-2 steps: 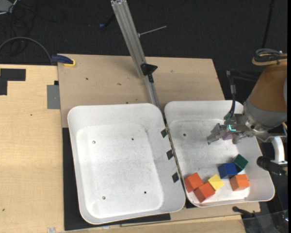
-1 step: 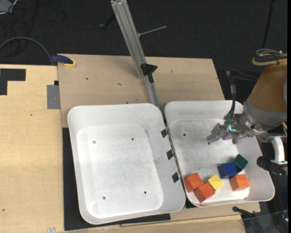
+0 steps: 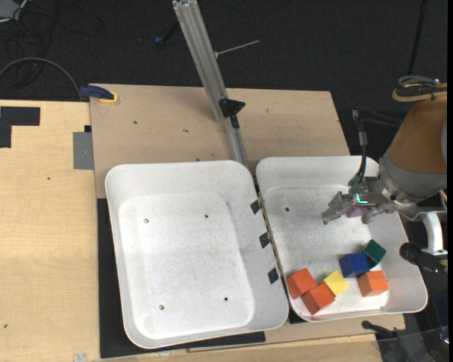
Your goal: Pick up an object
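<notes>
The gripper [image 3: 352, 210] hangs over the right bin [image 3: 309, 173] with fingers spread and nothing between them. The blocks lie below it, toward the near rim; the blue block [image 3: 354, 265] is nearest. Step: approach. Next: lower over one block, then close.

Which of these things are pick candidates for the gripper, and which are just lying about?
Job:
gripper
right bin
orange block
green block
blue block
yellow block
two red-orange blocks

Lying about:
left bin
aluminium rail
blue-handled clamp
</notes>
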Tool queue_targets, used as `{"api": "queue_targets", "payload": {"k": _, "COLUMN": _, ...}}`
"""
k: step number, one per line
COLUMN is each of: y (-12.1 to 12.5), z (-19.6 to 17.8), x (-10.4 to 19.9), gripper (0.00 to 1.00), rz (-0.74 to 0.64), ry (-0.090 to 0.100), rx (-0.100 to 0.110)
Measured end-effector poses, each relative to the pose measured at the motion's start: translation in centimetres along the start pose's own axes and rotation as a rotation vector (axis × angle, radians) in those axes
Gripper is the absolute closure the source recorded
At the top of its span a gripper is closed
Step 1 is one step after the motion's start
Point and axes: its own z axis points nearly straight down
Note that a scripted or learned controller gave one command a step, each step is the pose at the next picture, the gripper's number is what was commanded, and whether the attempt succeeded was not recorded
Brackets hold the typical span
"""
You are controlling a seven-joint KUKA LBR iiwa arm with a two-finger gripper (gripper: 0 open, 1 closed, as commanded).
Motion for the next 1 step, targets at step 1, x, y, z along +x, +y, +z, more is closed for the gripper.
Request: {"api": "queue_targets", "payload": {"k": 1, "y": 0.0, "z": -0.96, "x": 0.02, "gripper": 1.0, "rz": -0.006, "ry": 0.0, "rx": 0.002}}
